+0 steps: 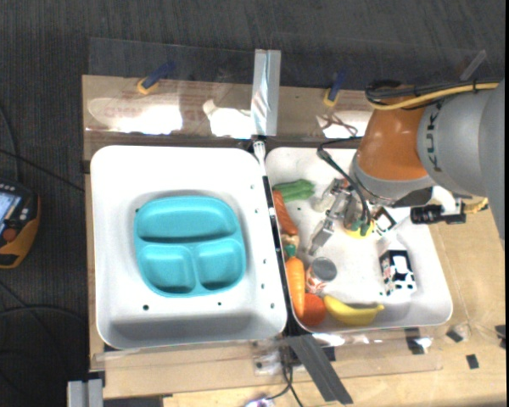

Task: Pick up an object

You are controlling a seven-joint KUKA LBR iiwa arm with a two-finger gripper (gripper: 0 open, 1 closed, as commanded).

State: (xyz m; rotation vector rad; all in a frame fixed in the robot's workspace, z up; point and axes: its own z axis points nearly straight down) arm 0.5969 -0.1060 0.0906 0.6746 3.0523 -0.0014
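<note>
Over the right bin in the camera view, the gripper hung with fingers parted, holding nothing. Just below-left of it lay the carrot, long axis running up-down along that bin's left wall, the banana beyond.

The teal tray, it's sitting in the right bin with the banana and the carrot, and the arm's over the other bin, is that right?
Not quite. The camera view shows the teal tray lying alone in the left bin. The banana and carrot lie in the right bin, and that is where the arm's gripper reaches.
</note>
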